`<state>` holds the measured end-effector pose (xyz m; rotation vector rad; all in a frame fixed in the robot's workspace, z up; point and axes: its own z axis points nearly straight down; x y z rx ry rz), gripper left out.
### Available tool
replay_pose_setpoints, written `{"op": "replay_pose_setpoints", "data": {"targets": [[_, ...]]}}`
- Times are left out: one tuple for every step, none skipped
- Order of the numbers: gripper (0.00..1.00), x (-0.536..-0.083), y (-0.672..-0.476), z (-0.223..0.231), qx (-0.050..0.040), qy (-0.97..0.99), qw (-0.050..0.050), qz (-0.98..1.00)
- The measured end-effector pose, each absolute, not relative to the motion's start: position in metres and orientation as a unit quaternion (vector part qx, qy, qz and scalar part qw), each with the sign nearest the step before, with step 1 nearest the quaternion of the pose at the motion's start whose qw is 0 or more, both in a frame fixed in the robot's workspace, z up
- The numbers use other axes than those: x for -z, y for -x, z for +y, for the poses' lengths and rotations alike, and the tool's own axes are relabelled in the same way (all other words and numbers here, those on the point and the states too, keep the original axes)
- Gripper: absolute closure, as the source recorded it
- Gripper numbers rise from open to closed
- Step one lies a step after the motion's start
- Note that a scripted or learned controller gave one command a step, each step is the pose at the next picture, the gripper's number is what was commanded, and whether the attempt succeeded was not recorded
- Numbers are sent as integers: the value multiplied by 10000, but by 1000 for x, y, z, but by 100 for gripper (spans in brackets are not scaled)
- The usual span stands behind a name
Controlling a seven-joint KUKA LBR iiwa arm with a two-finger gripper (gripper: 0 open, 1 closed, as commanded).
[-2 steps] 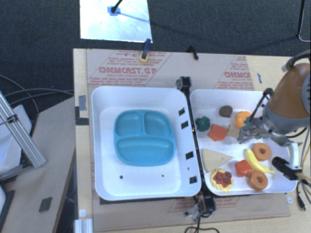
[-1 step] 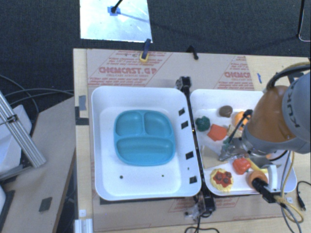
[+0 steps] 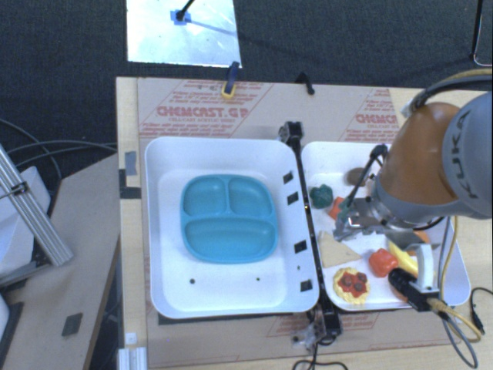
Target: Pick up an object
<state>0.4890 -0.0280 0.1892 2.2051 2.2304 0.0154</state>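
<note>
My gripper [image 3: 348, 223] is low inside the right bin [image 3: 327, 159], near its left wall. An orange-red piece [image 3: 337, 206] sits right beside it, partly covered by it. A dark green toy [image 3: 321, 195] lies just up and left of that. Near the bin's front lie a small round pizza toy [image 3: 352, 282], a red-orange toy [image 3: 381, 262] and a yellow piece [image 3: 405, 257]. A brownish object [image 3: 356, 176] is at the back, close to the arm. The arm hides much of the bin's right side.
The left bin [image 3: 166, 206] holds a blue divided plate [image 3: 229, 217]. A black divider rail [image 3: 302, 206] runs between the two bins. A cardboard sheet [image 3: 254, 106] lies under both bins.
</note>
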Motion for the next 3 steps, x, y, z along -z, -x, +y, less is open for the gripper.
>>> {"op": "replay_pose_setpoints", "data": {"targets": [[100, -184, -487, 11, -15, -7040, 4, 7102], [100, -225, -500, 44, -26, -7043, 14, 7099], [100, -198, -508, 93, -2, -7042, -13, 7100]]}}
